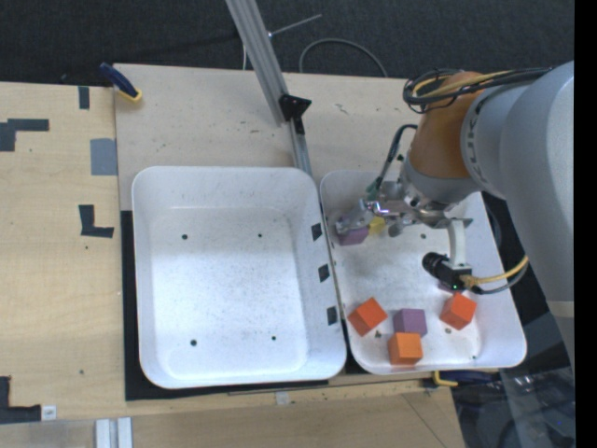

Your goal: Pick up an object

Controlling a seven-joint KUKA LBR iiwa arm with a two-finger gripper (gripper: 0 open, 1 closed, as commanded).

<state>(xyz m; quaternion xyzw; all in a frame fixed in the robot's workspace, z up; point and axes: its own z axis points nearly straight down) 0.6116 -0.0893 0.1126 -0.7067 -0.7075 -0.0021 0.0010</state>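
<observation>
My gripper [353,224] hangs over the upper left part of the right bin [504,343], close to the wall it shares with the left bin. A small purple block [354,236] sits between its fingertips, and the gripper is shut on it. Low in the right bin lie an orange block [367,315], a second purple block [409,321], another orange block [405,347] and a red-orange block [458,311].
The left bin [224,269] stands beside the right one. A slanted metal pole [266,59] crosses the back of the bench down to the bins' shared corner. Cables loop off the wrist above the right bin's right side. A blue and yellow tool [121,80] lies at the far left.
</observation>
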